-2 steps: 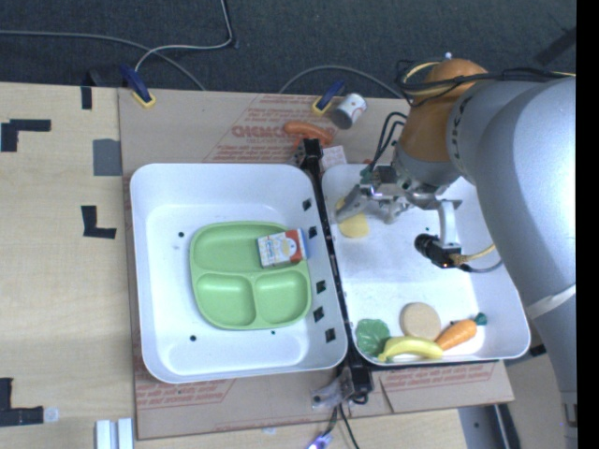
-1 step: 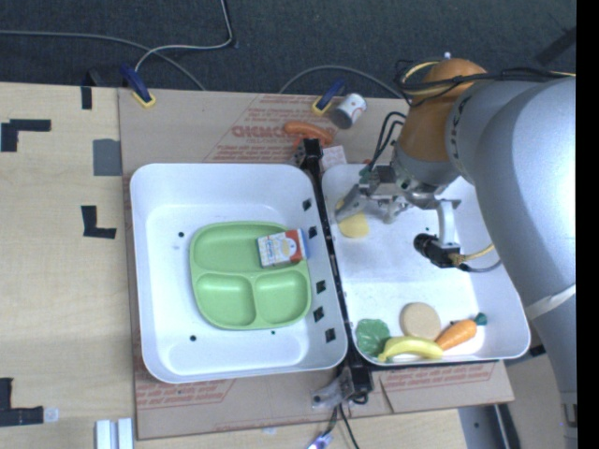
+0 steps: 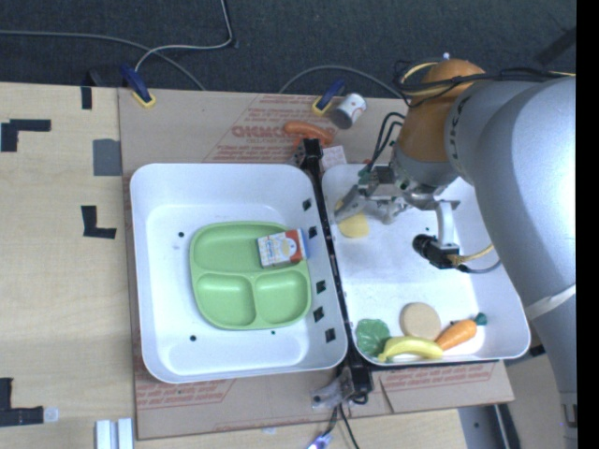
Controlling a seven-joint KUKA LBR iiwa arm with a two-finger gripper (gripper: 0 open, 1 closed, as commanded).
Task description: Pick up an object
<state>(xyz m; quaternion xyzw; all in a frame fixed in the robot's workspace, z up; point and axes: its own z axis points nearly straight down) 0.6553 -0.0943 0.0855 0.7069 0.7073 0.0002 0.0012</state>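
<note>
Pincer [image 3: 360, 206] low in right bin [image 3: 487, 293], far-left corner, next to divider w/ left bin [image 3: 154, 251]. Fingers [image 3: 348, 201] slightly apart, tips just above/at pale yellow round object [image 3: 355, 225]; cannot tell if touching, nothing seen between fingers. Orange band [image 3: 432, 110] of arm directly behind pincer, grey body to its right.

Rel. to pincer: yellow round object just below. Further toward near edge of right bin, well apart: tan round piece [image 3: 420, 319], green leafy item [image 3: 372, 333], banana [image 3: 412, 348], carrot [image 3: 459, 332], clustered, banana touching tan piece & carrot.

Left of pincer, across divider: green compartment tray [image 3: 239, 293] in left bin, small printed carton [image 3: 280, 248] lying on tray's upper right part.

Beyond pincer, on tabletop [image 3: 56, 269] outside bins: orange-red sausage-like item [image 3: 310, 130], small grey cylinder [image 3: 348, 110].
</note>
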